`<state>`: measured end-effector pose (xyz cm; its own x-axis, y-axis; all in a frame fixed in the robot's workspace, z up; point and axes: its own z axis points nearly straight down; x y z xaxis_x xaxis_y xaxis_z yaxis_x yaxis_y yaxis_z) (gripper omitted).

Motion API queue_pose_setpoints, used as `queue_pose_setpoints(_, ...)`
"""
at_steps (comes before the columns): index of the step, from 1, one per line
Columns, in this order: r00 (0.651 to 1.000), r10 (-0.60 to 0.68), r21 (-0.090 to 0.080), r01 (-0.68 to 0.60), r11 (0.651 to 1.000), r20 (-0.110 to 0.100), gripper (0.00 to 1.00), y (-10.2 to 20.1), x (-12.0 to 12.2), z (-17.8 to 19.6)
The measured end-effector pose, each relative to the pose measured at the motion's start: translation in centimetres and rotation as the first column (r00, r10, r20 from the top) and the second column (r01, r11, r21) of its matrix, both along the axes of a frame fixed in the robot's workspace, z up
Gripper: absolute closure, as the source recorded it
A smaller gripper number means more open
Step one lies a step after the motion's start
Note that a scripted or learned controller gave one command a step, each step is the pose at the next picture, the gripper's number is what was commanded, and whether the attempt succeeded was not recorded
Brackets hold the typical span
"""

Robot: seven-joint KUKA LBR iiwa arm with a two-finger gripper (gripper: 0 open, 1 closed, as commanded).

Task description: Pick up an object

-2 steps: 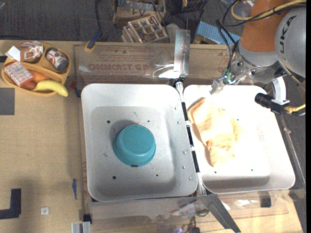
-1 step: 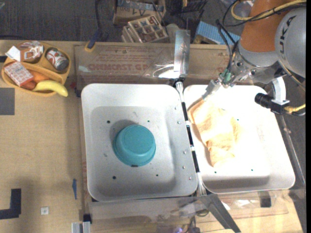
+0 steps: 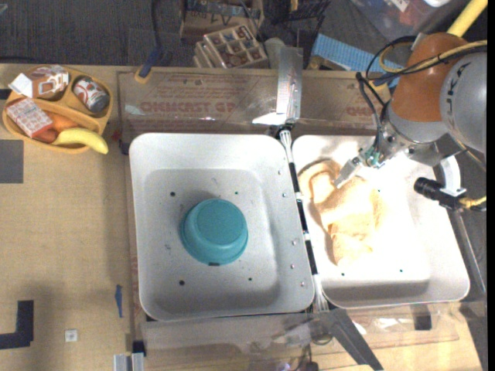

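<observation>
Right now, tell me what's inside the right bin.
The right bin holds a crumpled yellowish cloth near its left wall, with the claw just above the cloth's upper edge. Whatever lies beneath the cloth is covered.

A robotics lab: a grey arm (image 3: 456, 91) reaches over two white bins (image 3: 147, 230) on a wooden counter (image 3: 62, 246), with loose cables (image 3: 379, 60) and cluttered crates (image 3: 232, 45) behind.

teal bowl (image 3: 216, 230); pale yellow cloth (image 3: 352, 215)
</observation>
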<state>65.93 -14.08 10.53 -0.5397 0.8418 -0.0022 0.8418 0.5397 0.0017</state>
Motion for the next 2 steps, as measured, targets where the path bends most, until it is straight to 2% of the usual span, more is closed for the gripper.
queue_pose_setpoints(1, 0.999, -0.035, 0.000, 0.035, 0.999, 0.005, 0.00, -2.0, -5.2, -1.6)
queue_pose_setpoints(2, 0.999, -0.040, 0.000, 0.040, 0.999, 0.012, 1.00, -2.2, -5.1, -0.5)
